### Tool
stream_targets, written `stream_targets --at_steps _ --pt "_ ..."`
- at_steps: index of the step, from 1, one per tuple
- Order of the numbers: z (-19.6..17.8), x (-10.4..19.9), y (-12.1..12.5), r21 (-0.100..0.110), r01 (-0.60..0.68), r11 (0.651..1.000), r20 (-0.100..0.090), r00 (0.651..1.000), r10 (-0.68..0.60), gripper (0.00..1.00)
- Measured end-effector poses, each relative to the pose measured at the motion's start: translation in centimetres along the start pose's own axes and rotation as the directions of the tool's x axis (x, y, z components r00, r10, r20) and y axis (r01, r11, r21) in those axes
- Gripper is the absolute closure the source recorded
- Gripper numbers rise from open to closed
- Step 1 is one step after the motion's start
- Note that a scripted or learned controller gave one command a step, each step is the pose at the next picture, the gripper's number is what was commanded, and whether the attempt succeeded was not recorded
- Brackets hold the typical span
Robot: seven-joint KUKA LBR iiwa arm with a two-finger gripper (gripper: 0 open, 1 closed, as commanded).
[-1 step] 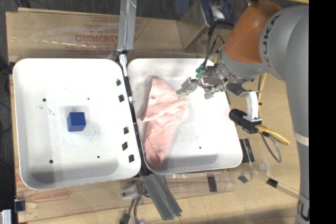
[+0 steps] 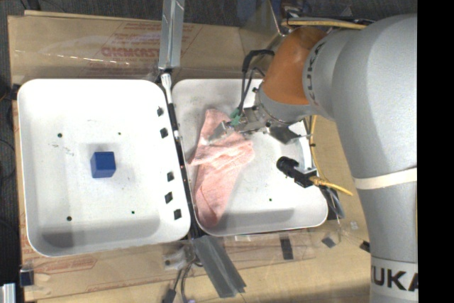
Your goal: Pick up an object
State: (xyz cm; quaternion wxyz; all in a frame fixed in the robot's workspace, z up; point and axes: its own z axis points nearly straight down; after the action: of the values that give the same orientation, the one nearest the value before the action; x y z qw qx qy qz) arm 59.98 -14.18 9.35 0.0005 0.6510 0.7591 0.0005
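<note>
Gripper (image 2: 237, 123): down on the pink cloth (image 2: 216, 165), grip too hidden to tell
Block (image 2: 103, 164): blue, left bin (image 2: 42, 103)

Gripper (image 2: 240, 123) sat over the pink cloth (image 2: 216, 167) in the right bin (image 2: 298, 213). Blue cube (image 2: 103, 164) lay left of the cloth, in the left bin (image 2: 42, 152).

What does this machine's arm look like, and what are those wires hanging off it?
The arm is fat, smooth and light grey, built from rounded segments, with an orange band above the wrist. A pale ring circles its lower part, and black letters "KUK" show near the bottom edge. Thin dark cables loop by the wrist down toward the hand, a small dark metal piece. A yellowish cable runs over the top.
</note>
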Motion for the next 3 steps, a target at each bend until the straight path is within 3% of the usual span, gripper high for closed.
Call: stream_targets --at_steps 1,2,3 --pt "0.1 2.3 4.6 0.002 0.007 1.000 -0.001 1.000 -0.007 0.00" --pt "0.1 -1.3 1.6 0.005 0.061 0.998 -0.002 0.998 -0.061 0.00" --pt "0.2 -0.5 1.8 0.006 0.198 0.980 -0.004 0.980 -0.198 0.00"
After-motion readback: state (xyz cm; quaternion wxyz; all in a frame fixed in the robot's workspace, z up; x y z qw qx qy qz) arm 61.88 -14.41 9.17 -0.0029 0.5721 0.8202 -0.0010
